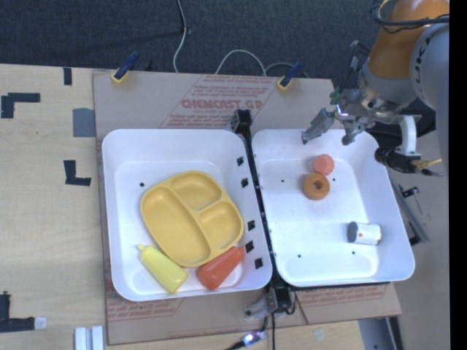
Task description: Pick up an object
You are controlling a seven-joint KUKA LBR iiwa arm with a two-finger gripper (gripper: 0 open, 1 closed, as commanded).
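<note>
Gripper: the grey two-finger gripper (335, 129) is hanging over the far rim of the right-hand shallow white bin (387, 272), its two fingers spread wide with nothing between them.
Nearest target: a small brown ring-shaped doughnut toy (316, 187) is lying flat on the bin floor, and a round pinkish-orange disc (323, 164) is sitting just beyond it, touching or nearly touching it.
Other candidate: a short white cylinder with a grey end cap (363, 232) is lying on its side nearer the bin's front, well apart from the pair.
Left bin: the left-hand white bin (117, 152) is holding a yellow three-compartment plastic tray (191, 216), a yellow squeeze bottle (161, 267) and a red-orange carrot-shaped toy (220, 267) along the tray's front edge.
Step in hand: judging by its position, the arm is lining up above the right bin, before any descent.
Doing it well: I would be centring the open fingers over one object, probably the ring, and turning the wrist so neither finger lands on the disc beside it.
Risk: closing across both at once is likely to squeeze one out.
</note>
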